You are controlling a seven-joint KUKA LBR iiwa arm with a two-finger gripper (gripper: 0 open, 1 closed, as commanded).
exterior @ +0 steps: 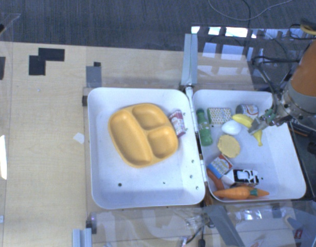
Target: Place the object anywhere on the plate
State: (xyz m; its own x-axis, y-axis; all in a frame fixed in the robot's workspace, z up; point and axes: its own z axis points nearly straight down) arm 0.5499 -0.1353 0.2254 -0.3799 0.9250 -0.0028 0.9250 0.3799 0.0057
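My claw (262, 122) pinches the banana (249, 122), right of the yellow plate (142, 134), above the right bin (281, 161).

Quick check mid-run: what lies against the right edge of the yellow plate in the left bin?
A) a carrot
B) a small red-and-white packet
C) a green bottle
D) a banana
B: the red-and-white packet touches the divided yellow plate in the left bin.

Two smooth, glossy white plastic bins (142, 194) sit on a pale, matt wood-grain bench (39, 153). The yellow divided plate (142, 134) looks like smooth, slightly shiny plastic. A small packet (177, 123) has crinkled, shiny wrapping.
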